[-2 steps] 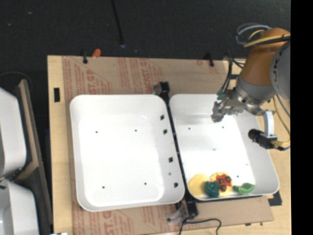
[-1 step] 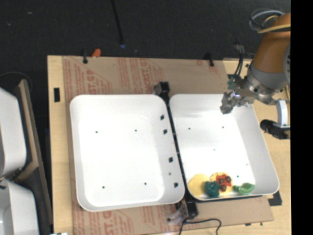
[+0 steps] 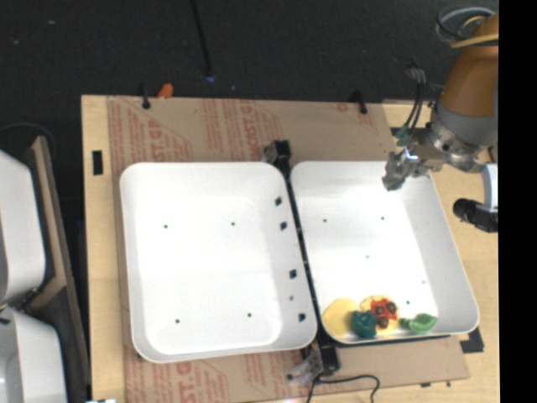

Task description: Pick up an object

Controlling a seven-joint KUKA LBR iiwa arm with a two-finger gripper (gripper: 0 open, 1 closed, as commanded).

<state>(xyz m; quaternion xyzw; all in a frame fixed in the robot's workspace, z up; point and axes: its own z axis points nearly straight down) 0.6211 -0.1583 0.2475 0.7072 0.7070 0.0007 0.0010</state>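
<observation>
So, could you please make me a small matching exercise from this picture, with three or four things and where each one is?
Things:
1. claw
2. yellow toy
3. green toy
4. left bin

Places:
A. near edge of the right bin, closest to the divider
B. far edge of the right bin
C. beside the right bin
D. near right corner of the right bin

Pairs: 1-B, 2-A, 3-D, 4-C

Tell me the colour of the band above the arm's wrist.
Orange band, seen in the camera view.
</observation>
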